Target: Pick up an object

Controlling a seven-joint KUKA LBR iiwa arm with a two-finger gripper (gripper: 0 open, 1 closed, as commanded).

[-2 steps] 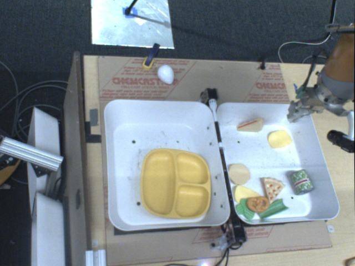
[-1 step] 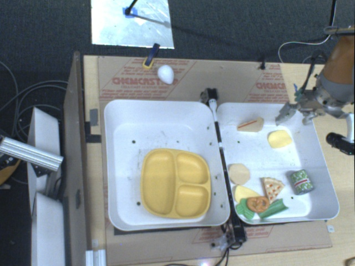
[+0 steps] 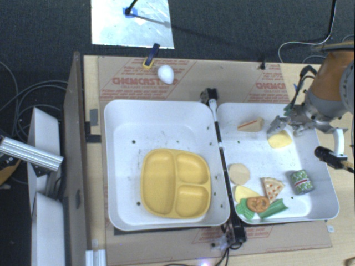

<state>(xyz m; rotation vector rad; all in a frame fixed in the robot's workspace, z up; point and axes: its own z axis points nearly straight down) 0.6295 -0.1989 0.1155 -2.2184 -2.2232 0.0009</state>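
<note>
The right bin (image 3: 319, 204) holds several toy foods. A pale yellow piece (image 3: 280, 140) lies near its back right. My gripper (image 3: 288, 125) hangs right over the back edge of that piece, on the grey arm with the orange band (image 3: 335, 71) that comes in from the right. A sandwich wedge (image 3: 250, 124) lies to the gripper's left. Nearer the front are a round cookie (image 3: 239, 173), a pizza slice (image 3: 272, 188), a green can (image 3: 301, 182), a tomato slice (image 3: 258, 204) and a green pod (image 3: 274, 208).
The left bin (image 3: 125, 126) holds a yellow divided plate (image 3: 176, 183). A white egg (image 3: 165, 73) and a small yellow-blue tool (image 3: 150, 57) lie on the cardboard behind the bins. A black ridge (image 3: 221, 154) separates the bins. Cables run at the left and back right.
</note>
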